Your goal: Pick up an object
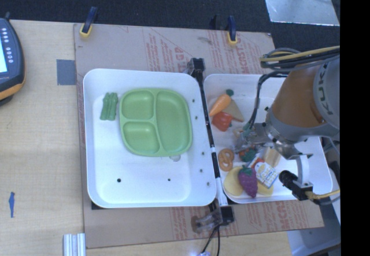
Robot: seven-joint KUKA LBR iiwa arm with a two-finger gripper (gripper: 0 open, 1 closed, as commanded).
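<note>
While the claw (250, 140) hangs low, a pretzel (226, 159) lies beside it

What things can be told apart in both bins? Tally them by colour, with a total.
Green: 2, plate, bean pods
Orange: 2, carrot, pretzel
Red: 1, tomato
Purple: 1, eggplant
Total: 6; the clutter under the arm is too tangled to count.
</note>
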